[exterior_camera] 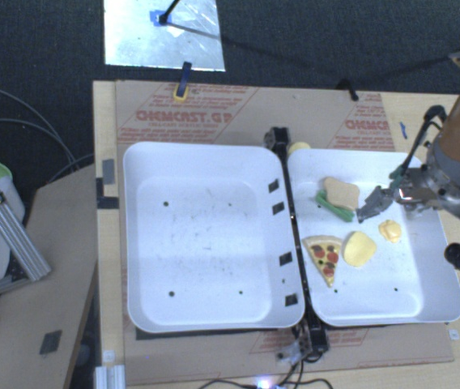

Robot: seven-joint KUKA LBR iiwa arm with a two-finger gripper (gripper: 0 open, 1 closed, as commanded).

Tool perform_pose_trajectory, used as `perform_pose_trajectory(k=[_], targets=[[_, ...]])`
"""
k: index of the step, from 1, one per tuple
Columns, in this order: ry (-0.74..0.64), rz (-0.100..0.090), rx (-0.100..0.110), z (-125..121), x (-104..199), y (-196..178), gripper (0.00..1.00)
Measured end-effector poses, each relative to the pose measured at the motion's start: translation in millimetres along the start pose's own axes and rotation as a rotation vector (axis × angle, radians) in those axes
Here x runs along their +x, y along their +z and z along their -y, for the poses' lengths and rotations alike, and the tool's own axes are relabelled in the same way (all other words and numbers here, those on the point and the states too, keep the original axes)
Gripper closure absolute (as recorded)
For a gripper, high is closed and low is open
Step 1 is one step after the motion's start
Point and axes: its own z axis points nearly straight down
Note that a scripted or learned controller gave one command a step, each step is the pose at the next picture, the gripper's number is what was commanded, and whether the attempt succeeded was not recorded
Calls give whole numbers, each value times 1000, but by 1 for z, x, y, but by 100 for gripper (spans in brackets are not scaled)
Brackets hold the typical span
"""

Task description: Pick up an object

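- The pincer (373,207) hung low over the right bin (436,298), its dark tips just right of the bread slice (342,193); whether they were apart or together could not be told.
- That bin also held a green strip (334,206), pizza slice (325,257), yellow lump (359,249) and small yellow piece (389,231).
- The left bin (206,237) lay beside it.

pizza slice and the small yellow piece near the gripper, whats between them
In the camera view, a round pale yellow piece lies between the pizza slice and the small yellow piece, close beside the slice in the right bin.
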Motion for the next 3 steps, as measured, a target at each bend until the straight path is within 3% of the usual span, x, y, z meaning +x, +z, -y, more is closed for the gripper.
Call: perform_pose_trajectory(k=[1,2,3], targets=[[5,-2,11,31,-20,117,0],[-5,-2,-7,-45,17,181,0],[-1,0,1,-103,-9,180,0]])
